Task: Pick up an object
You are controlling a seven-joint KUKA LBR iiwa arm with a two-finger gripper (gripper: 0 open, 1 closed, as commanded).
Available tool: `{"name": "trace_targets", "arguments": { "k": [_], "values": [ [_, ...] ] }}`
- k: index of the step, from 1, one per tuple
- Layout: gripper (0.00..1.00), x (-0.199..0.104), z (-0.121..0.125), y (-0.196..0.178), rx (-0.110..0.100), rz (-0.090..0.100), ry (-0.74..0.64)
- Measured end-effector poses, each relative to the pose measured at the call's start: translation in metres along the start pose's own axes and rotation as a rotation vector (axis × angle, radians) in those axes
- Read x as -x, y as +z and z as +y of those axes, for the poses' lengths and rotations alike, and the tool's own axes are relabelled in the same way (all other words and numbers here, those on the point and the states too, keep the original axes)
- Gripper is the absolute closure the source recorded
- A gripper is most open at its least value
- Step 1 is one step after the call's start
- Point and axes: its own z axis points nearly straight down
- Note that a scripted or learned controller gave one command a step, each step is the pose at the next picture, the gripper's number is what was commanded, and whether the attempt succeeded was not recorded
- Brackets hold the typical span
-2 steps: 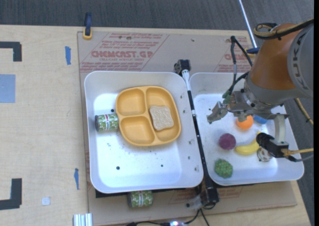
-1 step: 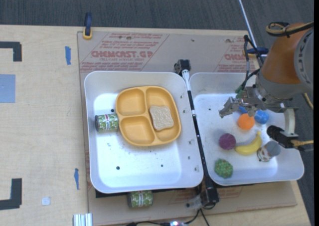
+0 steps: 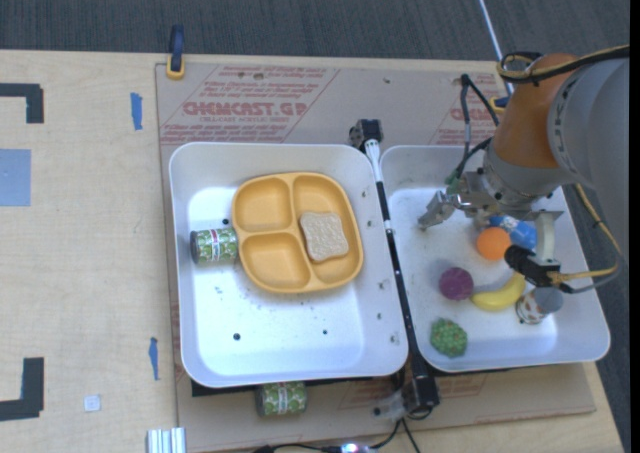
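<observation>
My gripper point(image 3: 440, 203) hangs over the upper left part of the right bin point(image 3: 580, 346), open, with nothing between its fingers. Just to its right and below lie an orange ball point(image 3: 491, 243) and a small blue object point(image 3: 524, 234), partly under the wrist. Further toward the front sit a purple ball point(image 3: 456, 283), a yellow banana point(image 3: 499, 294) and a green bumpy object point(image 3: 449, 337). A small white and brown item point(image 3: 530, 310) rests by the banana's right end.
The left bin point(image 3: 200, 341) holds a yellow divided plate point(image 3: 270, 211) with a slice of bread point(image 3: 324, 236) in its right compartment, and a green can point(image 3: 213, 244) lying beside the plate. Another green can point(image 3: 282, 399) lies outside, in front of the bins.
</observation>
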Motion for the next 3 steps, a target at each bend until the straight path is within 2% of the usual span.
{"name": "trace_targets", "arguments": {
  "k": [1, 2, 3],
  "values": [
    [0.0, -0.022, 0.006, 0.0, 0.0, 0.0, 0.0],
    [0.0, -0.021, -0.021, -0.001, -0.002, 0.002, 0.002],
    [0.0, -0.02, 0.007, 0.0, -0.002, 0.001, 0.001]
  ]
}}
